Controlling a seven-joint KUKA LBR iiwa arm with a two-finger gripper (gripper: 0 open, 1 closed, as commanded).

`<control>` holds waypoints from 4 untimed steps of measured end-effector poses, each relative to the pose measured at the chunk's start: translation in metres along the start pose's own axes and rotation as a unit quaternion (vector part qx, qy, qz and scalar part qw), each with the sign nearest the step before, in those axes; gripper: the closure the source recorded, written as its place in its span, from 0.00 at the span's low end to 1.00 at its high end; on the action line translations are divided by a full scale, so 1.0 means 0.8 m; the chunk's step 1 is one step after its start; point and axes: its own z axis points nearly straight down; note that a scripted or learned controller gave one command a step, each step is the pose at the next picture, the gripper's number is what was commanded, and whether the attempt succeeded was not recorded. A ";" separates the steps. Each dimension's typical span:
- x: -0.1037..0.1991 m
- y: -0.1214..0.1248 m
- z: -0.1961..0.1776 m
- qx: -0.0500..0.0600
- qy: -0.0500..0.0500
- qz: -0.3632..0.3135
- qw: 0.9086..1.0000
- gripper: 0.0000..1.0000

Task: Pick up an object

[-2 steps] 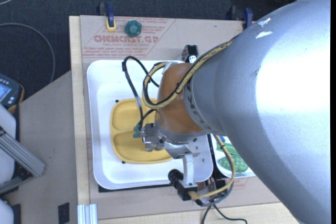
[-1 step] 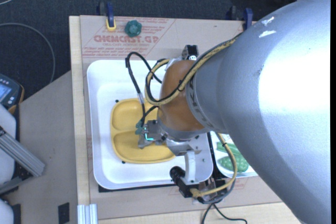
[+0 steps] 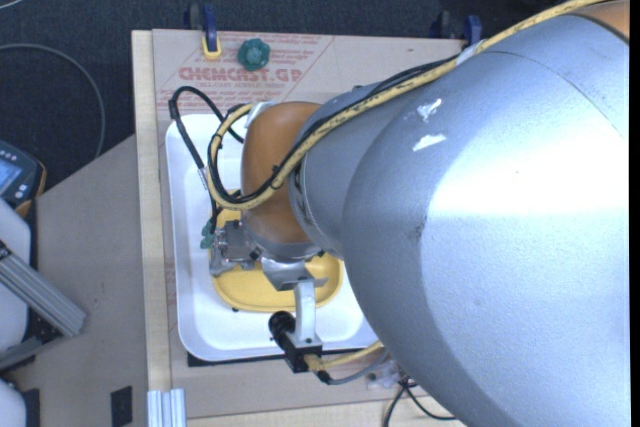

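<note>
From my remote seat I saw the arm (image 3: 480, 215), a broad smooth grey casing with a glossy highlight, covering the right half of the bench and whatever lay beneath it. Its orange band (image 3: 275, 165) sat above the wrist, with yellow and black cables (image 3: 215, 155) looped around it. The gripper (image 3: 240, 250) hung low over the white bin (image 3: 185, 245), a shallow, rounded-cornered plastic tray near the bench's left edge. The wrist hid the tool's business end from me, so I could not tell its state. Under it lay a flat yellow object (image 3: 245, 290), smooth and rounded like a plate or lid, resting on the bin's floor toward the near edge and partly hidden by the wrist. A small black bracket (image 3: 290, 340) projected from the wrist over the bin's near rim. On the bench's far edge lay a brown cardboard sheet (image 3: 300, 65) with red lettering, pinned by a yellow and blue clamp (image 3: 209, 30), and a small teal knob-like thing (image 3: 254, 52) rested on it just beside the clamp.
</note>
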 end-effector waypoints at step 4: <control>-0.005 0.183 -0.107 -0.003 0.000 0.002 1.000 1.00</control>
